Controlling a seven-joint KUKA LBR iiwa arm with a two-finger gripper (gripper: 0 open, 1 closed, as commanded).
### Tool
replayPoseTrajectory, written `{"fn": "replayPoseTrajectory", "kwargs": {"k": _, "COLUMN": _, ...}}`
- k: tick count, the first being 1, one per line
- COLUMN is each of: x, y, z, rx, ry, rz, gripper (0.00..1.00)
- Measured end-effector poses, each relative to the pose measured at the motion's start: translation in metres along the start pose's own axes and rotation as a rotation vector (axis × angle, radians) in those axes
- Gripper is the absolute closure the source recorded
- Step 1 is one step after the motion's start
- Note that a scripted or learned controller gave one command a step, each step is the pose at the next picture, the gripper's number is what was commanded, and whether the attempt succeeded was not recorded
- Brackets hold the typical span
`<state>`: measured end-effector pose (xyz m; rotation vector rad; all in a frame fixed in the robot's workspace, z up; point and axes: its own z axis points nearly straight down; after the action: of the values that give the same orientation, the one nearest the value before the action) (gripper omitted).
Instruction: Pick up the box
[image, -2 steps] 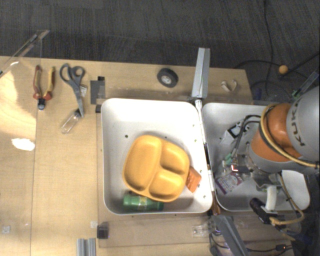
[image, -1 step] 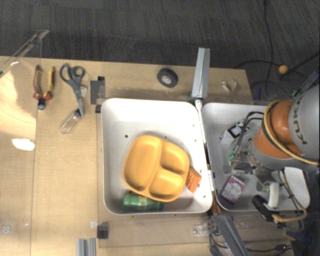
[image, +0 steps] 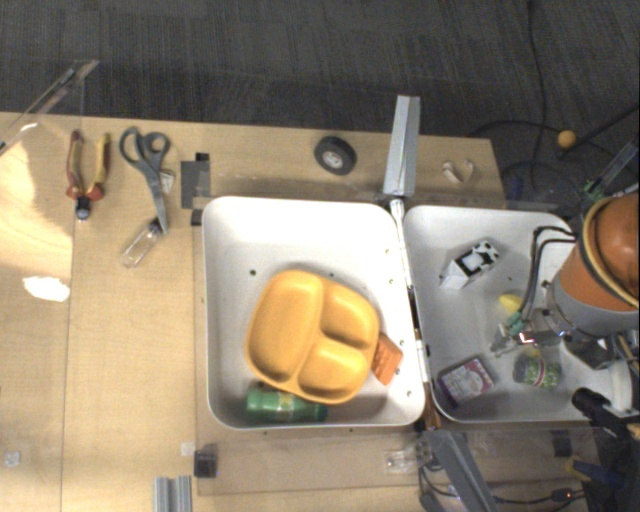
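Three box-like things show. A small white and black box (image: 473, 262) lies near the back left of the right bin (image: 440, 225). Near that bin's front left lies a flat purple box (image: 466, 379). An orange box (image: 387, 359) leans against the yellow plate in the left bin (image: 230, 230). The arm (image: 612, 262), with its orange band, hangs over the right bin's right side. My gripper (image: 520, 336) points left and down over the bin floor, between the purple box and a small yellow object (image: 510, 301). It sits apart from all three boxes.
A yellow divided plate (image: 312, 334) takes up the middle of the left bin, with a green can (image: 284, 404) at its front edge. A small green-lidded jar (image: 538, 373) sits just right of the gripper. Scissors (image: 150, 170), pliers (image: 85, 170) and a tape roll (image: 335, 154) lie on the bench behind.
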<state>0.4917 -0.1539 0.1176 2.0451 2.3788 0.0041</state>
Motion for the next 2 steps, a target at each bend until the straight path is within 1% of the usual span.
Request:
{"fn": "replayPoseTrajectory", "kwargs": {"k": 1, "x": 0.000, "y": 0.000, "z": 0.000, "rx": 0.000, "ry": 0.000, "rz": 0.000, "gripper": 0.00}}
{"fn": "replayPoseTrajectory", "kwargs": {"k": 2, "x": 0.038, "y": 0.005, "z": 0.028, "rx": -0.009, "ry": -0.004, "rz": 0.122, "gripper": 0.00}}
